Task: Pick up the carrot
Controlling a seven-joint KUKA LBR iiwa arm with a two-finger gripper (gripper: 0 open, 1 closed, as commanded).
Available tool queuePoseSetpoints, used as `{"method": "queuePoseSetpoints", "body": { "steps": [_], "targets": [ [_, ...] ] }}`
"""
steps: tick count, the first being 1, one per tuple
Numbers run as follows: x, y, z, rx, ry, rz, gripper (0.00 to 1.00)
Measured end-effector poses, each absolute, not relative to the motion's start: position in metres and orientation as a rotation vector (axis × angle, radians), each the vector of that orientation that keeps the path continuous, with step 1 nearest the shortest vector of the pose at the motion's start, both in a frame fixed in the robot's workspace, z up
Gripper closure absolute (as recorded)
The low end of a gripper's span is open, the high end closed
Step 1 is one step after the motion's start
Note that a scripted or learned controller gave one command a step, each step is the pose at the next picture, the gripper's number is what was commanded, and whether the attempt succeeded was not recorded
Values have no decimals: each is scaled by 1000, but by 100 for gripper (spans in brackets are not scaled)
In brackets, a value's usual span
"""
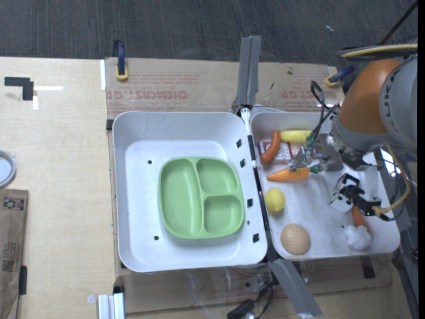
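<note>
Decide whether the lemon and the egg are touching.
Apart. The camera view shows bare white bin floor between the lemon and the egg.

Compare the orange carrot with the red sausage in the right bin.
The orange carrot is tapered and lies nearly level by the gripper; the red sausage is blunt, curved and tilted steeply, farther back. The carrot looks slightly longer. Both lie in the right white bin.

Carrot (288,174) hemmed by sausage (269,147), banana (296,135), lemon (275,199); open floor rightward.
</note>
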State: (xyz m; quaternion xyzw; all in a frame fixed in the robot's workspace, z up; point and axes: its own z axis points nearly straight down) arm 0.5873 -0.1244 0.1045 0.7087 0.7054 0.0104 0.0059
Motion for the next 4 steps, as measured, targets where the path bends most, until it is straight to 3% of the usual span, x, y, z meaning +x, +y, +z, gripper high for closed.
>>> {"method": "queuePoseSetpoints", "body": {
  "steps": [1,2,3,4],
  "targets": [
    [556,-105,96,2208,2226,4,100],
    [548,-68,192,1699,2641,0,100],
    [565,-31,191,2018,2409,-3,100],
    [565,-23,190,1918,2491,-5,100]
  ]
}}
